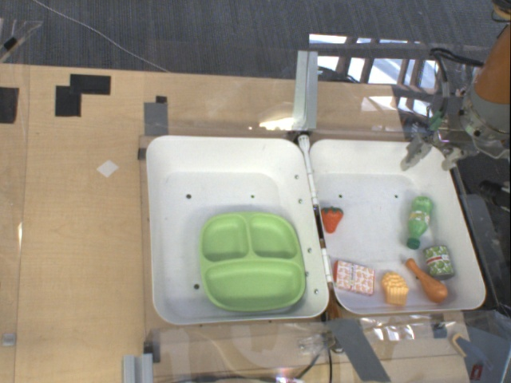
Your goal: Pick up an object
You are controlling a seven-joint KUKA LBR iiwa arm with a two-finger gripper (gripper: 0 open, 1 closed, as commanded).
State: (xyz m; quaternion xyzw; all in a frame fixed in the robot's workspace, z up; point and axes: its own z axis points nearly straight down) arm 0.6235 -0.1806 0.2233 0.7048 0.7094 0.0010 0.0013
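Wood bench (pixel 72 238) | glossy white bins (pixel 231 162) | ridged green plate (pixel 251 260) | metal gripper (pixel 431 152) spread, empty

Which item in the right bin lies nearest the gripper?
The green plastic bottle, directly below the gripper; the strawberry, can, carrot, corn and wafer packet all sit farther away.

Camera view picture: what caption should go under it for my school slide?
Robot gripper open above the right bin of toy food, beside a green plate in the left bin.

Green plate (pixel 252 262); white bins (pixel 231 162); red strawberry (pixel 331 218); orange carrot (pixel 426 281).
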